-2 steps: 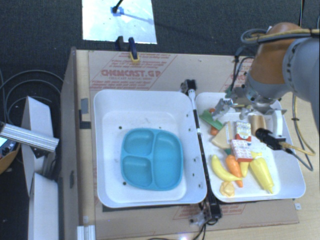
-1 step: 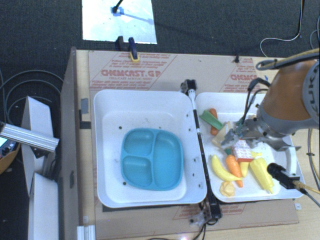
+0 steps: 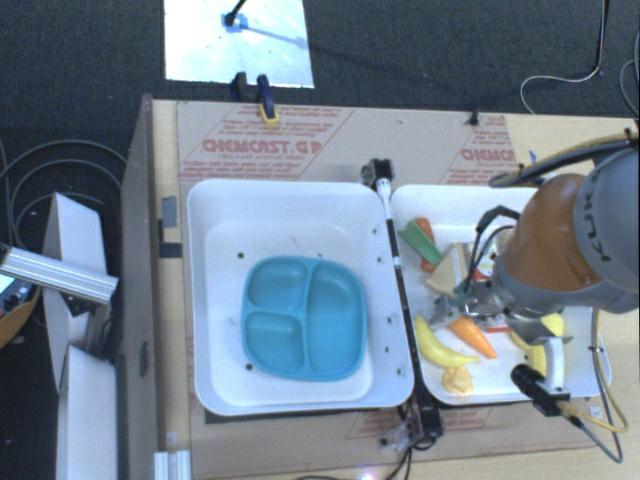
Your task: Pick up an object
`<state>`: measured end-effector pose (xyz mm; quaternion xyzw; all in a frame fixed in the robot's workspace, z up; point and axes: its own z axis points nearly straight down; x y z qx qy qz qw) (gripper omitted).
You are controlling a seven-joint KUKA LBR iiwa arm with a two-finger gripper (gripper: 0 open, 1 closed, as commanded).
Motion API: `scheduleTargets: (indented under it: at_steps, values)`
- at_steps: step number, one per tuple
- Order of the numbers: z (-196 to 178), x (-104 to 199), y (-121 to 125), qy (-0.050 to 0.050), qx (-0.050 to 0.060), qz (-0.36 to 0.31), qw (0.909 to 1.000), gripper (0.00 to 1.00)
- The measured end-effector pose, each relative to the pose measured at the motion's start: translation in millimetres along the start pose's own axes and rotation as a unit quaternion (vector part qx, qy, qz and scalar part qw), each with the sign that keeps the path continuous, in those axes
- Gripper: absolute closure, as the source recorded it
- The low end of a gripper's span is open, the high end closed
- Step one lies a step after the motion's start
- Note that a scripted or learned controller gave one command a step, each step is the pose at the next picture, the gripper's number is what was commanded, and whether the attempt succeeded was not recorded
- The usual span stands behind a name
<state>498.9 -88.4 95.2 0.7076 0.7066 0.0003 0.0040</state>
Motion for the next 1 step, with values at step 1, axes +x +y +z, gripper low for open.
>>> scheduleTargets:
  at_steps: [1]
  values:
    - [-9.7, 1.6, 0.4, 0.002, 0.001, -0.001, 1.0000, 1.00]
